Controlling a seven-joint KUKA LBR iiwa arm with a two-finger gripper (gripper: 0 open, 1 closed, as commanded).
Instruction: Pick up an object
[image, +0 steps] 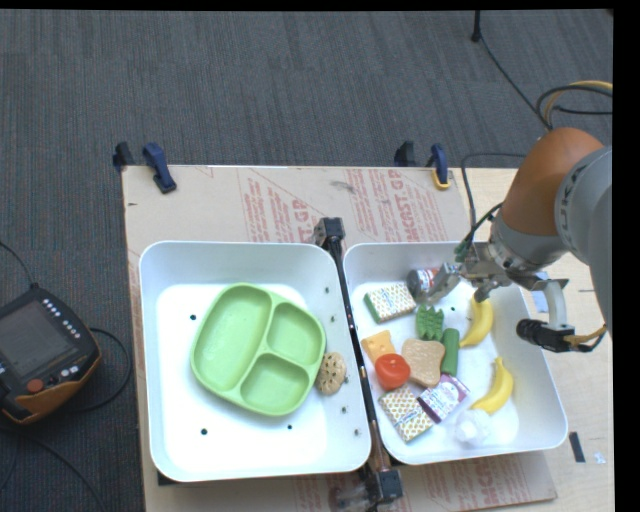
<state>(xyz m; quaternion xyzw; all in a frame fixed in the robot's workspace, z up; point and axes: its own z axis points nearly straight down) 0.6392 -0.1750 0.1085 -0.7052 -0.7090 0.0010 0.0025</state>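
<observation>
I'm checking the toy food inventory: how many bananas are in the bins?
2, both in the right white bin. One yellow plastic banana lies near the gripper, beside the green vegetable piece. The other yellow banana lies toward the bin's near right side. More could hide under the arm.

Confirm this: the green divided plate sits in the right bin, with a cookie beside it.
Not quite. The camera view shows the green divided plate in the left bin, not the right one. The cookie does lie beside it.

Wooden bench (250, 205), two white bins (170, 270) side by side
</observation>
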